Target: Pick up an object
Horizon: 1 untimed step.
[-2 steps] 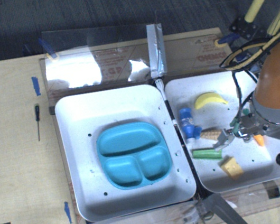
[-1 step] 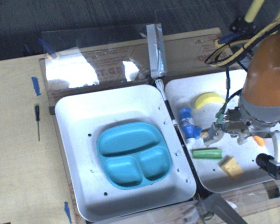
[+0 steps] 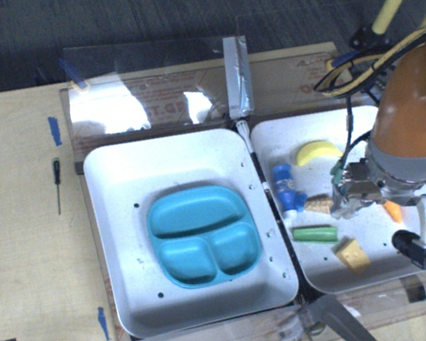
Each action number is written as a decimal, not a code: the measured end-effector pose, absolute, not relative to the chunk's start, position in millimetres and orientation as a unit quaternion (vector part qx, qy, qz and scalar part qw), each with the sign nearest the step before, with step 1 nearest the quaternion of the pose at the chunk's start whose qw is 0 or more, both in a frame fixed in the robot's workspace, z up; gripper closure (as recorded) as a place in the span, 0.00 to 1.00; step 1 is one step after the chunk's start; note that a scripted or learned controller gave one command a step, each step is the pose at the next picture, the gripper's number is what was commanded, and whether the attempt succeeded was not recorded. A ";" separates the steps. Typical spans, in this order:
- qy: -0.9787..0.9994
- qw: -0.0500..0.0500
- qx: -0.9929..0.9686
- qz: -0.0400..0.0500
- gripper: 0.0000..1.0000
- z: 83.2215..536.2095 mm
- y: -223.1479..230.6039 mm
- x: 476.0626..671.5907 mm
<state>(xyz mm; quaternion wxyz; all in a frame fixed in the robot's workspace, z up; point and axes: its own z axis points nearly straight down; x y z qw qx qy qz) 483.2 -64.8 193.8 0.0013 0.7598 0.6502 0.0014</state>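
My gripper point(image 3: 347, 197) hangs low over the middle of the right bin point(image 3: 378, 275), just right of a small tan piece point(image 3: 318, 206). Whether anything sits between its fingers is hidden by the wrist. Around it lie a yellow banana-like object point(image 3: 316, 152) at the back, a blue bottle point(image 3: 285, 188) near the left wall, a green stick point(image 3: 315, 233) below it, a tan block point(image 3: 351, 254) toward the front, and an orange piece point(image 3: 393, 212) to the right.
The left bin point(image 3: 116, 223) holds a blue divided tray point(image 3: 203, 233). A metal divider point(image 3: 237, 80) stands behind the two bins. A screwdriver point(image 3: 58, 183) lies on the wooden bench at left.
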 end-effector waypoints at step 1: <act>0.650 0.001 0.760 0.001 0.00 193.6 -64.9 483.1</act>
